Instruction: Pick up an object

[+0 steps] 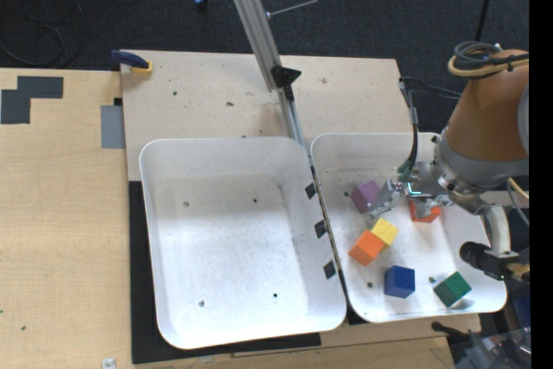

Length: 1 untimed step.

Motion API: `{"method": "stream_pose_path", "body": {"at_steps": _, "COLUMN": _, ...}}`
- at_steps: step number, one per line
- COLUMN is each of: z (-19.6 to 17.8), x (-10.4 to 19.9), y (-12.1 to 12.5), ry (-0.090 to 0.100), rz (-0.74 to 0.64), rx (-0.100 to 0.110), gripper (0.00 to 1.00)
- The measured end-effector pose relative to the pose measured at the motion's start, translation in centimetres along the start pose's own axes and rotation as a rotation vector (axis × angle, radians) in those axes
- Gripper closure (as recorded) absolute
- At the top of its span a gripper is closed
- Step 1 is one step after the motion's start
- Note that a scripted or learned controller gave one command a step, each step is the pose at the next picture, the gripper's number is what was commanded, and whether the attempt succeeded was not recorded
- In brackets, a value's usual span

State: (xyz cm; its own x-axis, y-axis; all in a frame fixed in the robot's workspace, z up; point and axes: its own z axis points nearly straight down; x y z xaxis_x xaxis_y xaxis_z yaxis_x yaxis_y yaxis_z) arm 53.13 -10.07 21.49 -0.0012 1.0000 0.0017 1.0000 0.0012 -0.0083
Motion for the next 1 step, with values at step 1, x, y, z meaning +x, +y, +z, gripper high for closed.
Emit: {"method": "stream_pose_path", "body": {"at_steps": 1, "z": -0.20, "x": -0.18, "y": 0.06, "ry": -0.001, "rz": 0.004, "rx": -0.005, "gripper": 0.00}}
